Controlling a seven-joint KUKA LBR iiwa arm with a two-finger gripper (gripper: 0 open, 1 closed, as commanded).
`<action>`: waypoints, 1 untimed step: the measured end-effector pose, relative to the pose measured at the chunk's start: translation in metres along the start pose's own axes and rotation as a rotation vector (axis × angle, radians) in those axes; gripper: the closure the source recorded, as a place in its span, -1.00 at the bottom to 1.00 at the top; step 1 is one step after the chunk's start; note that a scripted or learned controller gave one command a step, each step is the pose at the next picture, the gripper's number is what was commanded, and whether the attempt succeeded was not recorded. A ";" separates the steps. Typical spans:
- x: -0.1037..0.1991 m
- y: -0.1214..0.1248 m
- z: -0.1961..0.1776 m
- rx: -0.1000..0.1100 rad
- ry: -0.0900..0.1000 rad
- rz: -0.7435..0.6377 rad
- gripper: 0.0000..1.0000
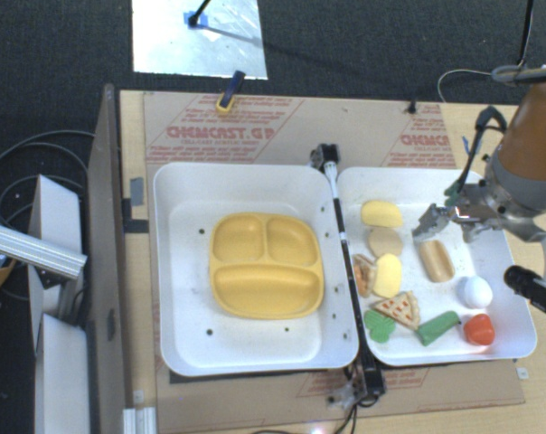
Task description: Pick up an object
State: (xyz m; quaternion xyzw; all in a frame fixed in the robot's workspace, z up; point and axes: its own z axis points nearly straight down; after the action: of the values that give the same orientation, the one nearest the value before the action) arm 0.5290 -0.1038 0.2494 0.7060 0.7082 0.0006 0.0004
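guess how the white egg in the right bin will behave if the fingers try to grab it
The white egg looks smooth and rounded, so it may slip from a pinch. With no flat side showing, a nudge would probably roll it toward the red tomato nearby.

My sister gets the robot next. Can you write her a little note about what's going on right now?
Gripper: open, holding nothing, above the right bin, next to the hot dog.
Right bin toys: hot dog, egg, tomato, green pepper, pizza slice, and yellow and tan pieces near the divider.
Left bin: a yellow divided plate.
Done: nothing picked up yet.
Left: close on one toy, likely the hot dog since it is nearest, and lift it.
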 end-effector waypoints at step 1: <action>0.020 0.037 0.081 0.005 0.001 -0.004 -1.00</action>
State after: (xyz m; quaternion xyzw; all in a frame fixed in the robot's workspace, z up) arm 0.5660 -0.0839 0.1685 0.7047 0.7095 -0.0009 -0.0017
